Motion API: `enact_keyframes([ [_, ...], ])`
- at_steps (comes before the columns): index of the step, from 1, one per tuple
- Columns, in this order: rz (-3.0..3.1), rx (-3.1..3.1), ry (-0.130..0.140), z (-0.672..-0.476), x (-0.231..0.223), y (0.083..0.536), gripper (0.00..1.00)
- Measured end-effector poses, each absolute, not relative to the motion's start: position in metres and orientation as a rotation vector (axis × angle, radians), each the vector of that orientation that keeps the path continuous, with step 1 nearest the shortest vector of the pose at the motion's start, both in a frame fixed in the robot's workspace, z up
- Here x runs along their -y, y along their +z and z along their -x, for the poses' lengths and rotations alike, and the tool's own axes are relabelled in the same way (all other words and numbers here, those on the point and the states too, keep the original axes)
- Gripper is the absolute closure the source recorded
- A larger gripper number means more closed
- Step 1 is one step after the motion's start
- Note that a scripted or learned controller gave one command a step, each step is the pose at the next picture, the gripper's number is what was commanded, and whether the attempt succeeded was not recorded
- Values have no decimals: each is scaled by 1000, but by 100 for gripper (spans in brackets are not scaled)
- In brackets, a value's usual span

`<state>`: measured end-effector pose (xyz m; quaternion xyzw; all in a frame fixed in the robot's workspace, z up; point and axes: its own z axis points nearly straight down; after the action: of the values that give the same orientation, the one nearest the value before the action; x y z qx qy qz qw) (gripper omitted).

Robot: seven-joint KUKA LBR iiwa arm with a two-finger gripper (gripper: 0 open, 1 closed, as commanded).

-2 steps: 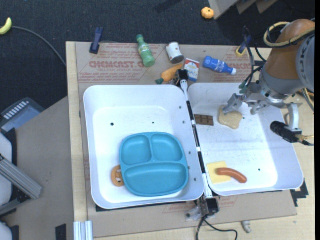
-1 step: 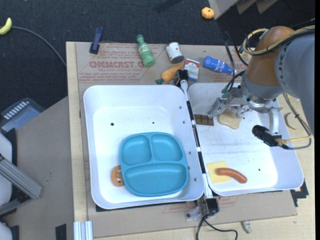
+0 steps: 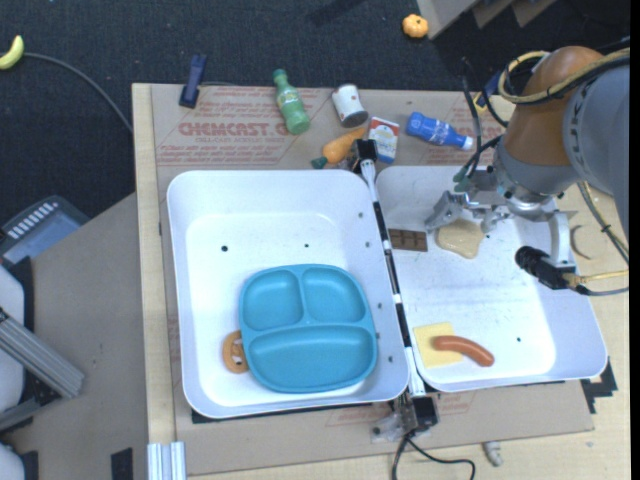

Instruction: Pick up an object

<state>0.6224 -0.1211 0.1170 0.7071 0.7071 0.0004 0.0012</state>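
The bread (image 3: 461,238), a pale tan lump, lies near the far edge of the right bin (image 3: 560,353), and it looks the likeliest target since the gripper (image 3: 464,215) sits right over it, fingers spread wide and straddling its far side. Nothing is pinched between them, so the grasp is not yet made. The arm (image 3: 545,128) leans in from the right, wrist tilted down toward that piece. Near the same bin's front edge a sausage (image 3: 463,349) rests across a yellow slice (image 3: 435,345), well apart from the gripper, and a brown square (image 3: 406,240) lies by the left wall. The left bin (image 3: 200,208) holds a blue tray (image 3: 305,326) with a pretzel (image 3: 234,352) tucked at its left side. Beyond both bins, on the board (image 3: 240,128), small bottles and toys are scattered; dark floor lies past that.
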Motion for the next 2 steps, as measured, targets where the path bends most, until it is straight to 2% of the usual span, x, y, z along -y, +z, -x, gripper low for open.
enact_keyframes([
  [1, -2219, -2221, 1, -659, 119, 114, 0],
  [2, -2223, -2222, -2, -636, 131, 99, 0],
])
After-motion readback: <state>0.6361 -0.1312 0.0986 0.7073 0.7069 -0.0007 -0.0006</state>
